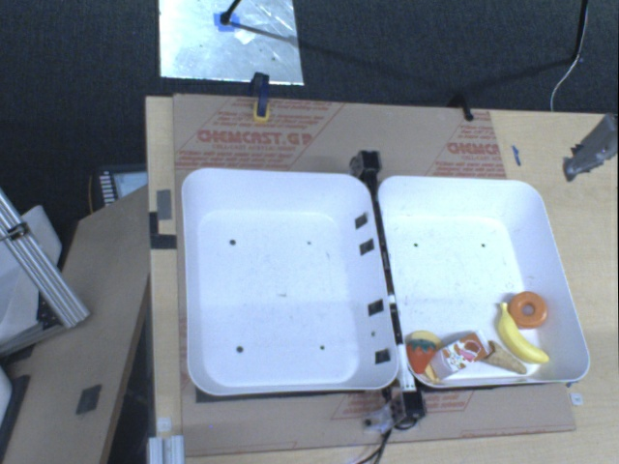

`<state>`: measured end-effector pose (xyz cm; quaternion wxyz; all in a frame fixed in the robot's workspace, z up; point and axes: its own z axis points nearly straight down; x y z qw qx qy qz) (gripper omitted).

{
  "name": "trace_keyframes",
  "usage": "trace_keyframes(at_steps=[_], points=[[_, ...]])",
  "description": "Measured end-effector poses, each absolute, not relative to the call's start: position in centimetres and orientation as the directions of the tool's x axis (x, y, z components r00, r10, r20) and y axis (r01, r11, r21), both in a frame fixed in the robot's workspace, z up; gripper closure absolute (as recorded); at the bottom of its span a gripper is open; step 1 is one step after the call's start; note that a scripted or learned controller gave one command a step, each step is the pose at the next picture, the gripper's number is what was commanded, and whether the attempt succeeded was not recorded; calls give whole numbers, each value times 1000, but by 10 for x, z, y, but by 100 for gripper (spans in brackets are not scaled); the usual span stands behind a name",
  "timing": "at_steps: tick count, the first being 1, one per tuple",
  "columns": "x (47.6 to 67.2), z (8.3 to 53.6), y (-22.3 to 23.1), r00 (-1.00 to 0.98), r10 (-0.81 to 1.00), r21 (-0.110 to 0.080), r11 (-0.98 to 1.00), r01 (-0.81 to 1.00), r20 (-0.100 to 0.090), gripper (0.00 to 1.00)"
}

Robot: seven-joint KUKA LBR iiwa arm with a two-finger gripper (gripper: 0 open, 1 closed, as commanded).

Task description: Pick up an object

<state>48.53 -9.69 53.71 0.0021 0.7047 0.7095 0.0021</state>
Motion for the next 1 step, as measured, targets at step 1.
trace_keyframes(at_steps=[1], points=[[487,535,0,-15,1000,4,15,1000,2,0]])
